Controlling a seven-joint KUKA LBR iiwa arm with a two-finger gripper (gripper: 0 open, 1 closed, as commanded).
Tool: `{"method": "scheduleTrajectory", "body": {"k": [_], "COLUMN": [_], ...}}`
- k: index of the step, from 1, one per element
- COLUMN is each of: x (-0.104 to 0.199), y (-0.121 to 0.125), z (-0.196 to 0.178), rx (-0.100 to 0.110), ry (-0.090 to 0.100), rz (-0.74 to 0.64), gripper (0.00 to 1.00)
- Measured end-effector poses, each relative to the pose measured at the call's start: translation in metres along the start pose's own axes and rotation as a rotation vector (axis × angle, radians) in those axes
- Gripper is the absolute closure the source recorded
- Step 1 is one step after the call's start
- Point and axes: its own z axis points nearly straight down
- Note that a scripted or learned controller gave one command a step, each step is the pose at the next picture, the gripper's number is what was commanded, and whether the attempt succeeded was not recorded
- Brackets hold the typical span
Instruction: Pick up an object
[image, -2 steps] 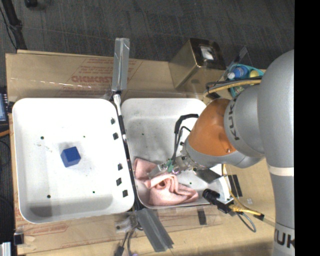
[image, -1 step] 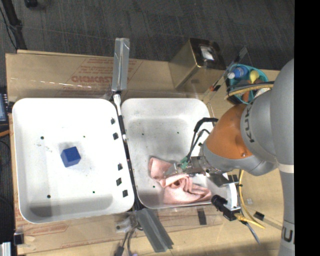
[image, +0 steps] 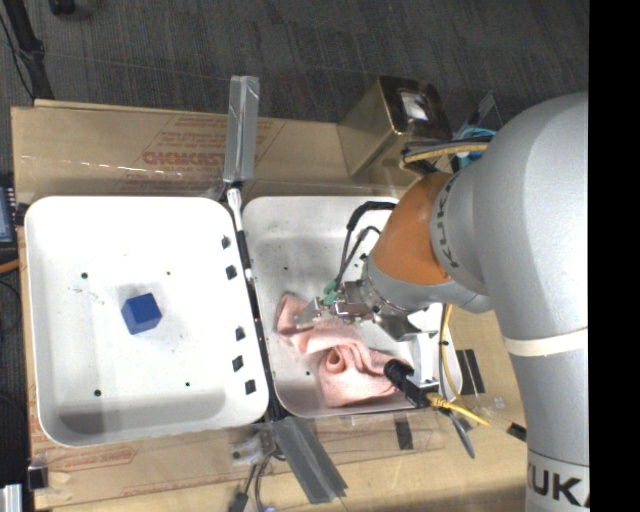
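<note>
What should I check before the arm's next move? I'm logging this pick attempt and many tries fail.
1. Gripper is over a target: ok, it sits at the upper left edge of the pink cloth in the right bin.
2. Finger state: cannot tell, too small and cluttered.
3. Cloth actually held: cannot tell, no cloth visibly between the fingers.
4. Cloth lies inside the bin: ok, bunched in its lower half.
5. Blue cube out of the way: ok, it is alone in the left bin.
</note>
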Motion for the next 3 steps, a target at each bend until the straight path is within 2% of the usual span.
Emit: {"method": "scheduleTrajectory", "body": {"k": [1,2,3], "x": [0.035,0.065,-0.036], "y": [0.018,-0.051,-0.013], "z": [0.000,-0.100,-0.065], "rx": [-0.002,0.000,0.001], "ry": [-0.001,0.000,0.001], "rz": [-0.077,0.291,0.365], "gripper": [0.00,0.00,0.00]}}
